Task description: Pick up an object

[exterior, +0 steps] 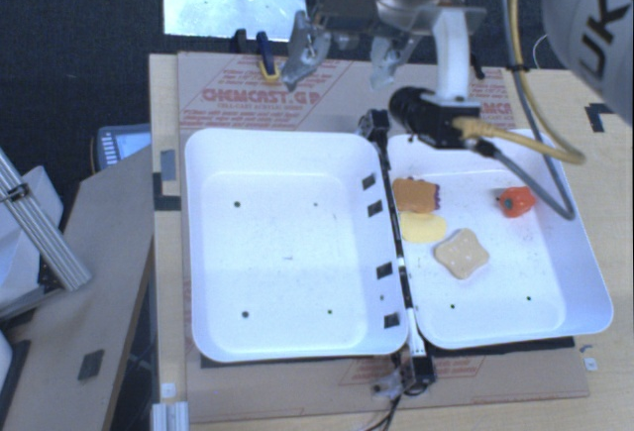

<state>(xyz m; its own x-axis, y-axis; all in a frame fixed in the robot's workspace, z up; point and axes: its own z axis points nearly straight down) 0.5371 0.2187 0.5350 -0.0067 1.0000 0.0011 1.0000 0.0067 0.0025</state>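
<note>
Four small things lie in the right bin (584, 305), right of frame centre: a toast-coloured bread slice (462, 253), a flat yellow piece (423, 228) just beside it, an orange-brown block (416, 194) touching the yellow piece's upper edge, and a red-orange piece (514, 202) apart to the right. The left bin (198, 251) adjoins it on the worktop (164, 72). At the frame's top, the gripper (342, 62) hangs with fingers spread wide, gripping nothing.

One fixed camera looks down aslant on both white bins (287, 147).
</note>
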